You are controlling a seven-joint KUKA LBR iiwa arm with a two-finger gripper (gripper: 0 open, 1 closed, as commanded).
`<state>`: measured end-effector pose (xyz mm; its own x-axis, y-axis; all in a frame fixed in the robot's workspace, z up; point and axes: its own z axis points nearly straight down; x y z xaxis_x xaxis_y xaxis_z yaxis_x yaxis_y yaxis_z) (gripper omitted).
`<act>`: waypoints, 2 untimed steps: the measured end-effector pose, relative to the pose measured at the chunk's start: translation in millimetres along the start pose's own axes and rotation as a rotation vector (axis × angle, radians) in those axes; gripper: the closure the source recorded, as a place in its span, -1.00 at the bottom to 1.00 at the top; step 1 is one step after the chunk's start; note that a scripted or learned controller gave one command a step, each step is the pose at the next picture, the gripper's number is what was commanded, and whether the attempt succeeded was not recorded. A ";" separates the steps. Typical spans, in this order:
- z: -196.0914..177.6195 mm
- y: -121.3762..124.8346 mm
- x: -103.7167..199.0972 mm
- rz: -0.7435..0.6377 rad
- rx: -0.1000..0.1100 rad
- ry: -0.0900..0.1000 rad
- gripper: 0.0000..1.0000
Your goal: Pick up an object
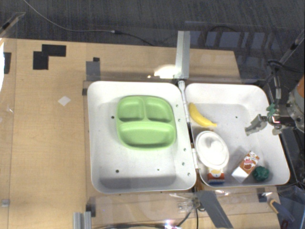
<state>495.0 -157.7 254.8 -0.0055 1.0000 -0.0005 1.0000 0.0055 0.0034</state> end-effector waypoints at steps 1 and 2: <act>135.6 78.4 -1.1 -0.204 0.000 0.000 -1.00; 143.5 124.5 26.3 -0.284 -0.003 0.000 -1.00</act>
<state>619.8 -130.8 111.7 -0.2851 0.9585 -0.0023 0.9585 0.2851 0.0060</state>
